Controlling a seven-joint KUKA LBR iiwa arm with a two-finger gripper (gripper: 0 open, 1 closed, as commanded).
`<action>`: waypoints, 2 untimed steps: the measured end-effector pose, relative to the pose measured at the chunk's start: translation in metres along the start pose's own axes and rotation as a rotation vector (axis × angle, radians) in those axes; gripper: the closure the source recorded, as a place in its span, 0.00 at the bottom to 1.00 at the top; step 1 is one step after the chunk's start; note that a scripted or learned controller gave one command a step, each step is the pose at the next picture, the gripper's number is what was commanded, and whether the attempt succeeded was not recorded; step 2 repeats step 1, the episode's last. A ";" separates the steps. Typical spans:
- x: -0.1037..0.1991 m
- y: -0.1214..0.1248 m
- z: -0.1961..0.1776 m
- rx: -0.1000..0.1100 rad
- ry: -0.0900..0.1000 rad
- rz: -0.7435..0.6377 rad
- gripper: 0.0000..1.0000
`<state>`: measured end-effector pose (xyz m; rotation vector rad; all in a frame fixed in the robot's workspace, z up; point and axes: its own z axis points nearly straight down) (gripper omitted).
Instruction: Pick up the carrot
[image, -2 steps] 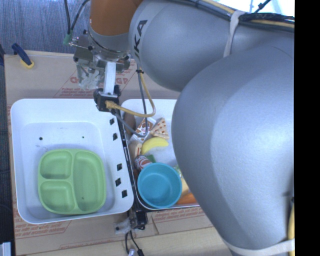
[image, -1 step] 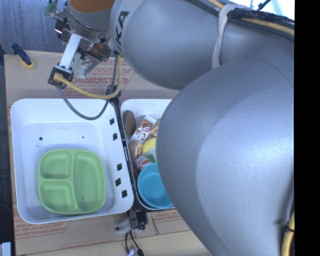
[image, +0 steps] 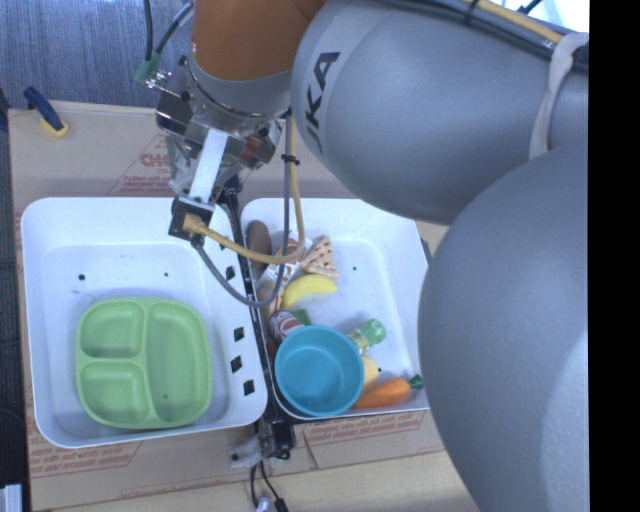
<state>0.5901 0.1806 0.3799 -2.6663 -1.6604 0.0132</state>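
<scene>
- Pose: the grey arm (image: 430, 130) fills the upper and right parts of the camera view; its orange band (image: 240, 40) sits at top centre, with the wrist pointing down toward the far end of the bins
- Grasp: the gripper (image: 232, 150) hangs below the orange band, above the far rims where the two bins meet; whether it is open or closed cannot be told from this angle, nor whether it touches anything
- Target: the orange toy carrot with a green top (image: 385, 392) lies on its side in the near right corner of the right white bin (image: 400, 240), green top toward the right wall, well apart from the gripper
- Neighbours: a round blue plastic bowl (image: 318, 372) stands just left of the carrot, with a small yellow item (image: 371, 370) between the two; a green toy bottle (image: 368, 332) lies just beyond the bowl
- Far half of the right bin: a yellow toy banana (image: 308, 290) and a tan wedge-shaped toy (image: 320, 258) lie near the shared wall, the wedge beyond the banana
- Left white bin (image: 30, 300): a pale green divided plastic plate (image: 145, 362) with three compartments rests flat in the near half
</scene>
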 end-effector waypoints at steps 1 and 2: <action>0.001 -0.088 0.076 0.005 -0.007 0.216 1.00; 0.001 -0.088 0.076 0.005 -0.007 0.216 1.00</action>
